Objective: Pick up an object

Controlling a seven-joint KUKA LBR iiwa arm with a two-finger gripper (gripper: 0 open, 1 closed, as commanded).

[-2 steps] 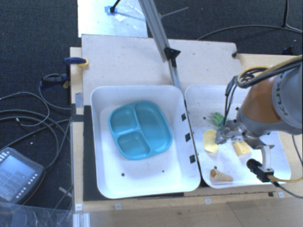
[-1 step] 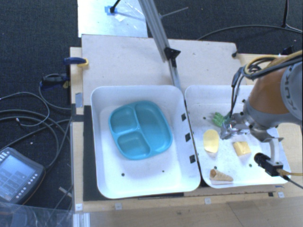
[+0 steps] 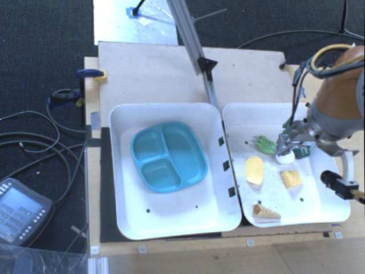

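My gripper (image 3: 288, 145) is down in the right bin (image 3: 336, 210), over its upper middle. Right under the tip sits a small white round object (image 3: 285, 157), touching or nearly touching the gripper. I can't tell from this angle whether I have it; the wrist body blocks the view of the contact, so I'm not claiming a grasp.

Candidates in the right bin:
- white round object, directly below the tip, the likely target given where I am
- green object (image 3: 264, 145), just left of the tip, close enough to get bumped or pinched along with it
- yellow oval piece (image 3: 254, 170), lower left, lying flat
- yellow block (image 3: 291, 179), just below the white one
- cone-shaped tan piece (image 3: 266, 212), near the front wall, well apart from me

The left bin (image 3: 122, 210) carries a blue divided plate (image 3: 169, 156), sitting flat in the middle (not a sensible pick, too wide for two fingers).

Why I'm here: the cluster of green, white and yellow block is the densest spot, so a descent lands near something. Downside is crowding; a round thing can roll out sideways when squeezed.

Judgement: at grasp height, lift not yet done.
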